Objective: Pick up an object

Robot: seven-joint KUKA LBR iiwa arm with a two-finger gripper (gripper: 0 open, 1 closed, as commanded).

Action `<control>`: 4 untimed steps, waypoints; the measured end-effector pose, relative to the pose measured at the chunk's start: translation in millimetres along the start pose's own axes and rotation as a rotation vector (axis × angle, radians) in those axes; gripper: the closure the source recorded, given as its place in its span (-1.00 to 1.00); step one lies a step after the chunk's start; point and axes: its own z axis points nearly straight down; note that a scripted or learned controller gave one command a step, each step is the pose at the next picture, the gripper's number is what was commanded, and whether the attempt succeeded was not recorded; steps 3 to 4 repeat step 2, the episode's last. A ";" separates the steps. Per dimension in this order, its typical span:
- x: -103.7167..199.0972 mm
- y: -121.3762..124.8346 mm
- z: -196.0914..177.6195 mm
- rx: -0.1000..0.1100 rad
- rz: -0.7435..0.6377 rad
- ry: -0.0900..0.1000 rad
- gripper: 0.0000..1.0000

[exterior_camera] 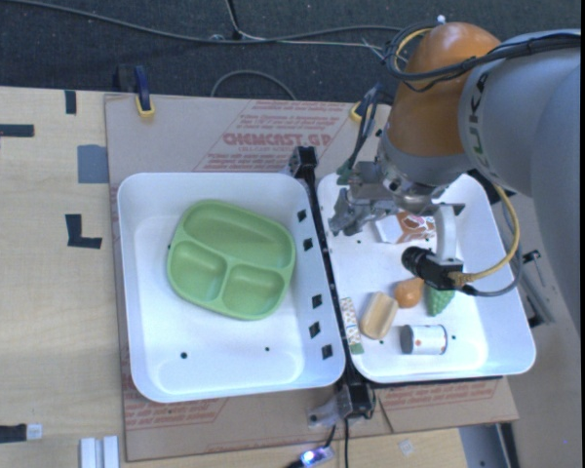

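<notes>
I hover my gripper (pixel 356 213) at the right bin's (pixel 507 359) upper left, apparently empty; jaw gap unclear. Objects lie lower right: tan block (pixel 378 316), canister (pixel 424 339). Next: descend.

Plastic, board and painted metal on the bench

The green tray (pixel 232 258) looks like smooth matt plastic, and both white bins (pixel 141 261) have a smooth, faintly glossy plastic finish. Under them lies a sheet of brown cardboard (pixel 244 135), matt and printed in red. The arm's orange band (pixel 447 57) shines glossy above smooth grey casing (pixel 536 115). The bench top (pixel 39 291) looks like pale matt wood.
</notes>
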 end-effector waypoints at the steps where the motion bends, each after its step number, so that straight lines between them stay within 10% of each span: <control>1: 53.5 -6.0 4.5 -0.001 -0.002 0.000 1.00; 2: 99.4 -24.8 19.8 0.001 -0.001 -0.001 1.00; 4: 99.4 -24.8 19.8 0.001 -0.001 -0.001 1.00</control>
